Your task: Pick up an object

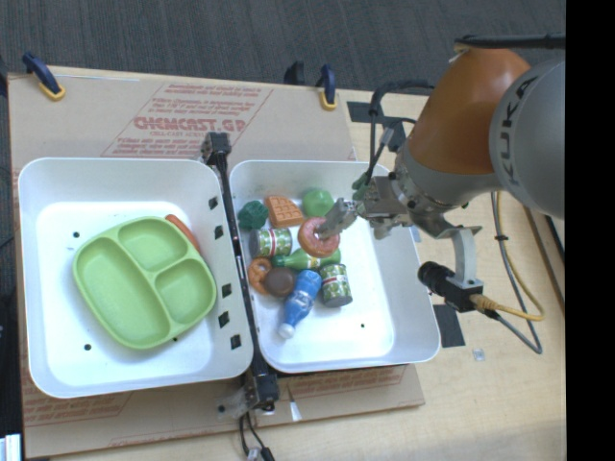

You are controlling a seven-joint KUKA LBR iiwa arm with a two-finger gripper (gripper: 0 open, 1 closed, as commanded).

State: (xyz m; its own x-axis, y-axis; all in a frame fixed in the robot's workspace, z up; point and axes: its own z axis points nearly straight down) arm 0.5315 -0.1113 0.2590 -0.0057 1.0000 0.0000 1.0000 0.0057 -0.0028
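Pink ring-shaped toy doughnut (316,235) among clustered toy foods in the right shallow white bin (404,325), the pincer (333,224) directly over it, finger state not discernible.

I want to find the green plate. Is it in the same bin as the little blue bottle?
No, the green plate lies in the left bin, while the blue bottle lies among the toys in the right bin.

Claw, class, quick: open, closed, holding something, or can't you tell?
Claw: cannot be told; it sits low over the pink ring-shaped toy doughnut in the right white plastic bin, with no object visibly gripped.
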